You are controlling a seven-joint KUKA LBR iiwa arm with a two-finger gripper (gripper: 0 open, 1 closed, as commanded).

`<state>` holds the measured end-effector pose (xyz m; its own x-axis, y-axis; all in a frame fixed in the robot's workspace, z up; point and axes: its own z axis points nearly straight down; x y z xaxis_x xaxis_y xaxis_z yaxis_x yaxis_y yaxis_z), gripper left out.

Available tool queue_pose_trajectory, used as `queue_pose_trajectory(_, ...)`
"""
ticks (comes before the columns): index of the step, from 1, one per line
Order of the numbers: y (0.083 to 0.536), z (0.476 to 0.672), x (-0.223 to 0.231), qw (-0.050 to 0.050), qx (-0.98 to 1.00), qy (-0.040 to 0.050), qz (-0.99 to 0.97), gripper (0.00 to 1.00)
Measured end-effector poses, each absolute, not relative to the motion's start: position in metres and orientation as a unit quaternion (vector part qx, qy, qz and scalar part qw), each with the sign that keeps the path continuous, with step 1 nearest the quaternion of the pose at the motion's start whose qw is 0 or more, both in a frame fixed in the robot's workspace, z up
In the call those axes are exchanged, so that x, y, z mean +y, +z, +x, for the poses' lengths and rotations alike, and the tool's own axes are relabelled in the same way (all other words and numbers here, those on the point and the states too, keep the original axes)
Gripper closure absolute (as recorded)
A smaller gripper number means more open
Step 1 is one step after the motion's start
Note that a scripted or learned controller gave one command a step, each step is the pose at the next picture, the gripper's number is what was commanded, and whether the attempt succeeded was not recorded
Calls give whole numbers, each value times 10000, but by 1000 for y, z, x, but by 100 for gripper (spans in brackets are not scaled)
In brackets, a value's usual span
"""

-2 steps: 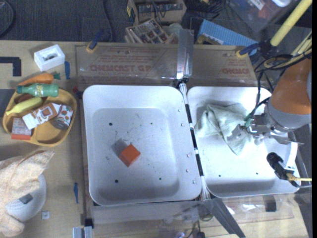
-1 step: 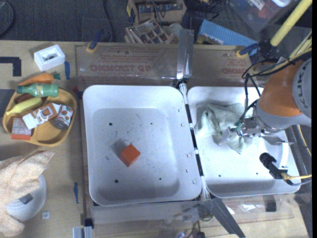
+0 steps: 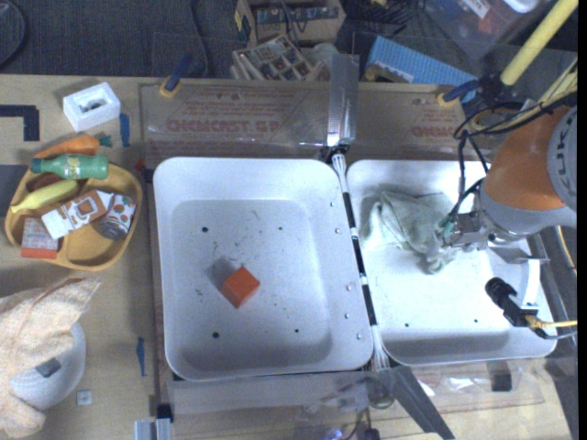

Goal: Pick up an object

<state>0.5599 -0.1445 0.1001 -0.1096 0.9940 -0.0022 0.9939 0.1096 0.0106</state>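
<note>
The grey arm with its orange band [image 3: 523, 168] is reaching in from the right, over the right bin [image 3: 459, 328]. Its gripper [image 3: 451, 238] is sitting low at the right edge of a crumpled pale grey-green cloth [image 3: 408, 223]; whether it is gripping anything cannot be told, since the tip is blurring into the folds of the fabric.

The cloth is lying bunched in the upper half of the right bin, near its left wall. It is looking soft and wrinkled, with darker creases running through it and a narrow tail trailing down toward the gripper.

In the left bin [image 3: 183, 191], an orange block [image 3: 242, 287] is resting on the floor a little below centre, turned at an angle so that its corners are pointing toward the walls. A grey shape is lying just beside its upper left edge; whether that is shadow or another face cannot be told. Small dark specks are dotting the floor of this bin.

On the table [image 3: 55, 90] to the left, a yellow bowl [image 3: 83, 250] is holding toy foods, among them a green bottle [image 3: 73, 166]. A small white box [image 3: 92, 104] is sitting above it.
</note>
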Motion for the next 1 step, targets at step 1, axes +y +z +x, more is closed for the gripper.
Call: queue_pose_trajectory(1, 100, 560, -144, 42, 7449, 32, 6671, 0)
